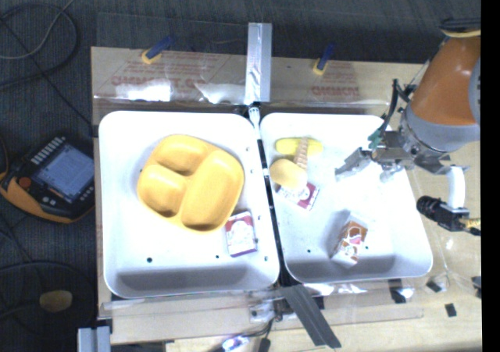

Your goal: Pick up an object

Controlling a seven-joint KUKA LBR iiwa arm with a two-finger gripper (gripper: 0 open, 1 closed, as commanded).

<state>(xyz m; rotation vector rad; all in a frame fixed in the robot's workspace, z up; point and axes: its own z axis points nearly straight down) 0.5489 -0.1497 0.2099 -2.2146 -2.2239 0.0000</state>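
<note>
My gripper [367, 168] hangs over the right side of the right bin [406, 222], with the orange-banded wrist behind it. Its two fingers stand apart, open, with nothing between them. To its left lie a yellow block [291, 144], a ribbed cone with a pale yellow ball [287, 173] and a small pink packet [308, 196]. A small orange and white carton [351, 240] stands near the bin's front, below and left of the gripper. In the left bin [125, 264] rest a large yellow divided dish [190, 181] and a pink and white carton [241, 233].
A raised divider [267, 194] separates the two bins. A black and orange handheld pendant [51, 179] lies on the floor at the left. A black fitting [441, 213] sticks out just right of the right bin.
</note>
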